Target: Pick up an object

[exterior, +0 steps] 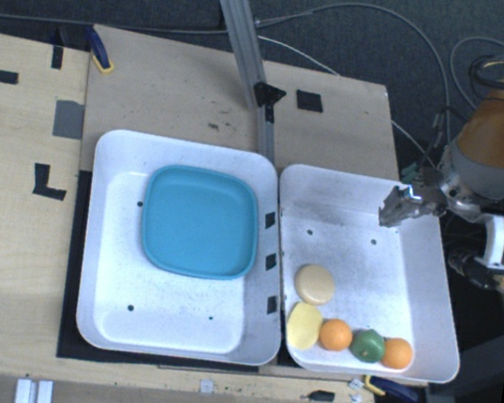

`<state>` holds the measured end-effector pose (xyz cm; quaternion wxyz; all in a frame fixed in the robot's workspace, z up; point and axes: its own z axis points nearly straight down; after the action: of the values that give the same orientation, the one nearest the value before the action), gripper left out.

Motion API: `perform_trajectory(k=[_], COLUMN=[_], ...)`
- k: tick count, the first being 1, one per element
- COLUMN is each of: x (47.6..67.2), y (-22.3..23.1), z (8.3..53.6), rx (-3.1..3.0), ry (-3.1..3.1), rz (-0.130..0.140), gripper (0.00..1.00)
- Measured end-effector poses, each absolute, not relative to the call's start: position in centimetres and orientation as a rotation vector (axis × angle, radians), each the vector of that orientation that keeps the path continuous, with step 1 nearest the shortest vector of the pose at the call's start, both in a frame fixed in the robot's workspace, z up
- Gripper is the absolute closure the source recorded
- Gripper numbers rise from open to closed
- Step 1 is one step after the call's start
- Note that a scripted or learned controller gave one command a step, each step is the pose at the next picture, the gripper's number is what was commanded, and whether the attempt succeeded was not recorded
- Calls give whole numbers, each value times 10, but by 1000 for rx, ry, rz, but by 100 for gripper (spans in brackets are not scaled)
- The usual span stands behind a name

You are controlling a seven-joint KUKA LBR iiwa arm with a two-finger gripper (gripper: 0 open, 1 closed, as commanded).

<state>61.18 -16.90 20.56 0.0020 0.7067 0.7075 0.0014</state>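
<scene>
Camera view, looking down at a slant on desk (5, 204) with two white bins side by side. Left bin (101, 314) carries a blue plate (199, 222), roughly centre. Right bin (426, 299) has five small items bunched at its 6 o'clock edge: beige round piece (315, 283), yellow lemon-like piece (303, 326) touching just below it, then a row toward 3 o'clock: small orange (335, 335), green item (367, 344), second orange item (397, 353), all touching or nearly so.

Arm (499, 140) comes in from 3 o'clock. Tool (401, 206) sits over the right bin's 1 o'clock corner, well apart from the cluster. Tool is small and dark here; cannot tell whether it's apart or together. Nothing visibly carried.

Task thing not specified, so any of the five counts; all lie in the right bin, none lifted. Judgement: pick not yet begun, tool needs to travel toward 7 o'clock and descend.

Risks, as I judge them:
- items packed tight, so a descent could land on two at once, or push a neighbour aside and clamp nothing
- round shapes likely roll or squirt out under a squeeze
- row hugs the bin's 6 o'clock wall, so tool may hit the rim or slanted wall
- beige piece has the most free space around it, probably the safest target
</scene>
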Motion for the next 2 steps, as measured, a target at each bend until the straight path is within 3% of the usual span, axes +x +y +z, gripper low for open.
perform_trajectory(k=[1, 2], x=[612, 619], y=[-169, -118], z=[236, 244], rx=[2219, 2217], ry=[2221, 2227], rz=[2, 1], gripper=[100, 100])
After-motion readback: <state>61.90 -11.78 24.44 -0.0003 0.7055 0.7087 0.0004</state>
